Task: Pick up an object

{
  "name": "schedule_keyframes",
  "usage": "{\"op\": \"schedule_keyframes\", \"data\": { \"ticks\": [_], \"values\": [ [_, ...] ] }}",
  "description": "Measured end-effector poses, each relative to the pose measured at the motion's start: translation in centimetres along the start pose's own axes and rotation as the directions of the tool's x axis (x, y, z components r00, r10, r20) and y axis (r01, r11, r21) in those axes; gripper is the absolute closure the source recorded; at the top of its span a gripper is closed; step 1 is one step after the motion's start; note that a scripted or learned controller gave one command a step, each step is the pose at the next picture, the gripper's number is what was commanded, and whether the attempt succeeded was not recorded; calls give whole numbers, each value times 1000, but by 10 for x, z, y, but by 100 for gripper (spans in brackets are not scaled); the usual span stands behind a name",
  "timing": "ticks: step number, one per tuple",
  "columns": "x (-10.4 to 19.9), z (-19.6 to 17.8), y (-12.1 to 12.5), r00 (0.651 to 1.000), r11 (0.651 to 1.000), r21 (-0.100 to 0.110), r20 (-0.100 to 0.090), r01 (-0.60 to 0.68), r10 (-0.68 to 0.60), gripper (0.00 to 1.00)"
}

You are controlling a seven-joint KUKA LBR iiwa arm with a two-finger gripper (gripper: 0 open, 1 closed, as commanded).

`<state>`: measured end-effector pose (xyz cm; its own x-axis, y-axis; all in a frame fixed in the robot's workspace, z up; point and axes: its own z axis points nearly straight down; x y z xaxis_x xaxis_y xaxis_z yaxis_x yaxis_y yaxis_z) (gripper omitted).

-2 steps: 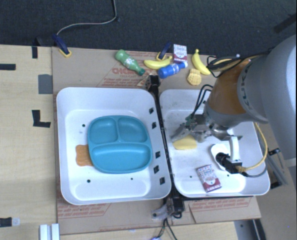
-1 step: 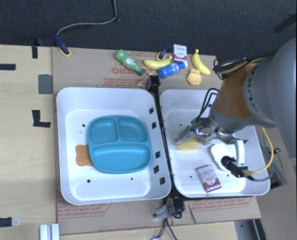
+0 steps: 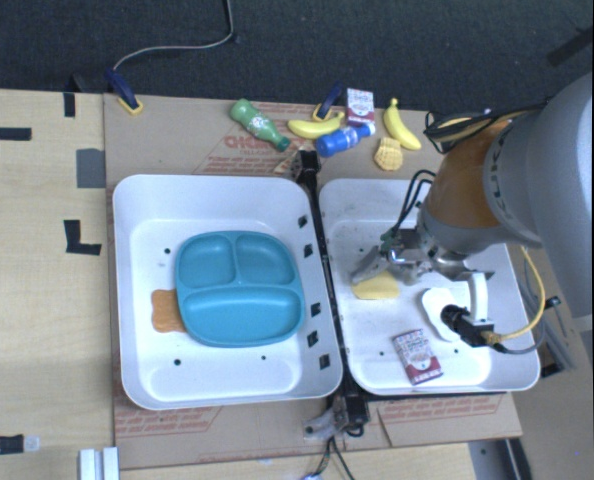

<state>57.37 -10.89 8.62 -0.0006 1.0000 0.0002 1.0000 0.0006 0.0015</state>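
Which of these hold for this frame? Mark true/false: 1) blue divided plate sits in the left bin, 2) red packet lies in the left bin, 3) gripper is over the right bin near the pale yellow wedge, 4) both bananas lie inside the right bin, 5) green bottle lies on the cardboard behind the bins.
1) True. The blue divided plastic plate lies in the left white bin.
2) False. The red packet lies in the right white bin, near its front edge.
3) True. The gripper is just above the pale yellow wedge.
4) False. Both yellow bananas lie on the cardboard behind the bins.
5) True. The green bottle lies there, on its side.
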Motion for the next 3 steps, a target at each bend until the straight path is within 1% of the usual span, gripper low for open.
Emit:
{"op": "schedule_keyframes", "data": {
  "ticks": [1, 2, 3],
  "values": [
    [8, 0, -14, 1000, 1000, -5, 3, 0, 1, 0],
    [8, -12, -12, 1000, 1000, -8, 3, 0, 0, 100],
    [-36, -52, -19, 1000, 1000, 1, 2, -1, 1, 100]
  ]
}}
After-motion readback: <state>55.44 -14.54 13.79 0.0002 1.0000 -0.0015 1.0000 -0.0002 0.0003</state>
